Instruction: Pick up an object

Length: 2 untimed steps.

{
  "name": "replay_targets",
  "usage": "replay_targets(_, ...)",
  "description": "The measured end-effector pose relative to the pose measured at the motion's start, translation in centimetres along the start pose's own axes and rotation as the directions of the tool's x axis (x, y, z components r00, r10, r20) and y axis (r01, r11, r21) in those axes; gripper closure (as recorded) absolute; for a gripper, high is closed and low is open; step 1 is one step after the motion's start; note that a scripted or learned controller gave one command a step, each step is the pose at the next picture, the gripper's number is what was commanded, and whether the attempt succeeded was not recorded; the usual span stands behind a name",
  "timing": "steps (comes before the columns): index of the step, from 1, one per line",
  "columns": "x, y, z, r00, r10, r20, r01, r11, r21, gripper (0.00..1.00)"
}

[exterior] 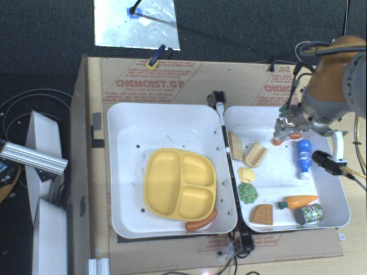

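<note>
My gripper (pixel 284 132) hangs low over the back of the right bin (pixel 261 116), reaching in from the right. A small red-orange thing (pixel 294 135) peeks out from under its tip, mostly hidden; whether it is gripped cannot be seen. Just to the right of the gripper stands a blue bottle (pixel 303 156). A tan bun (pixel 255 153) and a pale stick-shaped piece (pixel 235 146) lie to its left. Nearer the front are a yellow piece (pixel 246 175), broccoli (pixel 248 193), a waffle (pixel 261 214), a carrot (pixel 300 201) and a green can (pixel 310 213).
The left bin (pixel 129 125) holds a yellow divided plate (pixel 180 183) and a sausage (pixel 200 224) against its front wall. A dark divider (pixel 227 153) runs between the bins. Cardboard (pixel 172 79) lies behind them, with a metal sheet (pixel 135 16) further back.
</note>
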State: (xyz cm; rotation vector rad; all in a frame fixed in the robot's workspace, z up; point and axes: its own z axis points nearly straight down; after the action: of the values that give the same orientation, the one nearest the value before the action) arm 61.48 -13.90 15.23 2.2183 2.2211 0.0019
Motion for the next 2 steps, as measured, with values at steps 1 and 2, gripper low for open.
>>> replay_targets(1,-6.89,4.08,-0.64,1.000,0.001,0.002,-0.001,1.000,-0.001,0.00)
replay_targets(2,-6.78,4.11,-0.62,1.000,-0.001,0.001,0.001,1.000,-0.001,0.00)
